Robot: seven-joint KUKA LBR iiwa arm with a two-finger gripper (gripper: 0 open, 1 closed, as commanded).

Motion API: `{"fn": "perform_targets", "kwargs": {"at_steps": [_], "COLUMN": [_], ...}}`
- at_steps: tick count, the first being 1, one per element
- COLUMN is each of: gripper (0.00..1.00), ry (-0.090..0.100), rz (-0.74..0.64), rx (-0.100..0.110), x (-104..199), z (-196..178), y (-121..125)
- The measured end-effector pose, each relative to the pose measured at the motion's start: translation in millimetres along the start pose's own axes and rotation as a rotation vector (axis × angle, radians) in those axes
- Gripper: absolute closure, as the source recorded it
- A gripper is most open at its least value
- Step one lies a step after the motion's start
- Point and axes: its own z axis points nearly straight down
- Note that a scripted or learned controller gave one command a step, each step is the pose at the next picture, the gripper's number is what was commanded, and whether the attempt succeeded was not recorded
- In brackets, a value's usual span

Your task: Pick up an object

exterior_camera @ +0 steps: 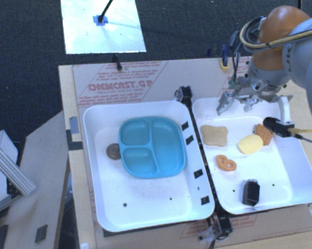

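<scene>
The hand (pixel 235 102) hangs released, gripping nothing, over the far rim of the right bin (pixel 299 182). In that bin lie a toast slice (pixel 215 135), a yellow piece (pixel 250 144), a pretzel (pixel 225 163) and a black block (pixel 250 192).

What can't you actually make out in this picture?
- Round brown thing in the left bin: partly tucked under the blue divided plate, too small to identify.
- Orange-brown piece: partly behind the yellow piece.
- Hand: small and blurred, so its grip state is unclear.
- Arm: cut off by the right edge.
</scene>
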Motion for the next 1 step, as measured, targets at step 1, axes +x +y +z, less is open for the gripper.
{"fn": "perform_targets", "kwargs": {"at_steps": [1], "gripper": [0.00], "ry": [0.000], "rz": [0.001], "rx": [0.000], "x": [-4.3], "z": [43.8], "y": [4.5]}}
